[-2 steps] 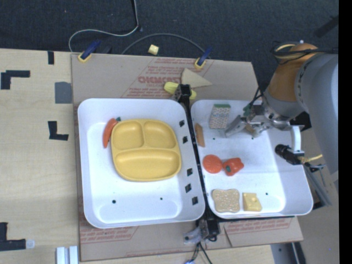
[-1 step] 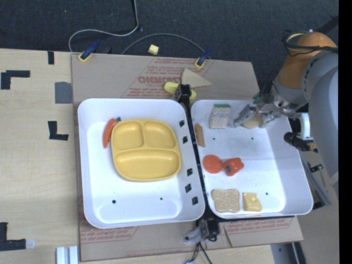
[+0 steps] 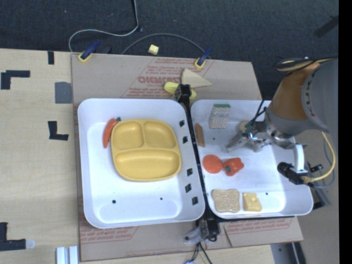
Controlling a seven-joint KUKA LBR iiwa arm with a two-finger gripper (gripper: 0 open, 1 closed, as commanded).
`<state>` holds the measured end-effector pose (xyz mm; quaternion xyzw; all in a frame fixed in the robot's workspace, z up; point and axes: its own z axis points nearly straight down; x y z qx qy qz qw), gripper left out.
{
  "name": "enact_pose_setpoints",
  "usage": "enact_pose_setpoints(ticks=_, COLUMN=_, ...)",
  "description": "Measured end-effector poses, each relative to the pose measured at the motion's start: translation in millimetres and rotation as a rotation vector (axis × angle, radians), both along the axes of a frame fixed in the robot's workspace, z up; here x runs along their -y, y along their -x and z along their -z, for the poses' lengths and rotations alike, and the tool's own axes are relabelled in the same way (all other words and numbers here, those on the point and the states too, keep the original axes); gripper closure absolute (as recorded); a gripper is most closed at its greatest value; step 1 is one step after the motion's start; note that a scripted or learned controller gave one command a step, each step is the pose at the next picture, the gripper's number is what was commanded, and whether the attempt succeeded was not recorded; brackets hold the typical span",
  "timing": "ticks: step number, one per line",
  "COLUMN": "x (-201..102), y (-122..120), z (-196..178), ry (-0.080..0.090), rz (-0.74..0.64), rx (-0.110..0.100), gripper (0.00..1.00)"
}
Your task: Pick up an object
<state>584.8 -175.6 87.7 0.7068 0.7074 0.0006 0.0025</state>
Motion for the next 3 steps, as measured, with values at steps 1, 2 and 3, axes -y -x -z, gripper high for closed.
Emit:
enact_pose_setpoints(ticks=1, x=-20.8, y=-58.4, z=1.5, ry=0.0, rz=-0.003, rx=0.0, gripper=0.0)
enact_pose_setpoints(ticks=2, x=-65.4, y=-83.3, z=3.3, ry=-0.003, rz=-0.003, rx=-0.011, gripper=0.0)
enact_pose_setpoints(ticks=3, x=-63.1, y=-83.4, z=-7.2, ry=-0.001, rz=-0.001, rx=-0.006, gripper=1.0)
